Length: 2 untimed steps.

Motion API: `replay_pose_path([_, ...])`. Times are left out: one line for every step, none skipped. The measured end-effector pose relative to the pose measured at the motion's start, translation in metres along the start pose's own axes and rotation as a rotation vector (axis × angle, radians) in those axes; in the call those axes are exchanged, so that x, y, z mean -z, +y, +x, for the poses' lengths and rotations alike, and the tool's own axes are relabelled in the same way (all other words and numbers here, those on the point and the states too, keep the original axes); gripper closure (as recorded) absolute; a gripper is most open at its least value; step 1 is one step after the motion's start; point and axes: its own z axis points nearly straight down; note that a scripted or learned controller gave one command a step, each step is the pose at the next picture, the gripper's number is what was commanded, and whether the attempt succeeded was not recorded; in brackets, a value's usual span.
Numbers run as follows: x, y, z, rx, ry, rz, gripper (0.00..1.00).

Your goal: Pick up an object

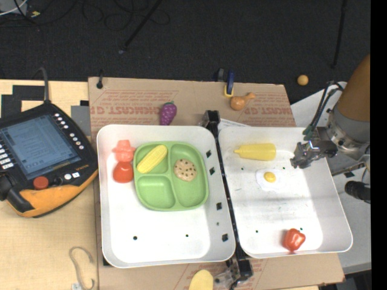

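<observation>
In the right bin [338, 222] a yellow bottle-shaped toy [256, 152] lies near the far wall. A fried-egg toy [269, 177] rests just in front of it, and a red pepper [294, 239] sits near the front wall. My gripper [305, 153] hangs over the right bin's far right part, to the right of the yellow toy and up-right of the egg. I see nothing held in it. The left bin [157, 240] carries a green divided plate [163, 195] with a corn cob [150, 158] and a cookie [185, 170], and a red and pink toy [123, 161] stands beside the plate.
A teach pendant [42, 156] lies on the bench at the left. Purple grapes [168, 112], an orange pear-like toy [240, 101] and an orange ball [302, 80] sit behind the bins. A yellow lemon [201, 280] lies in front of them.
</observation>
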Motion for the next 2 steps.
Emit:
replay_pose_path([-0.005, -0.014, 0.053, 0.001, 0.000, 0.002, 1.00])
replay_pose_path([-0.013, -0.007, 0.100, 0.001, 0.000, 0.001, 1.00])
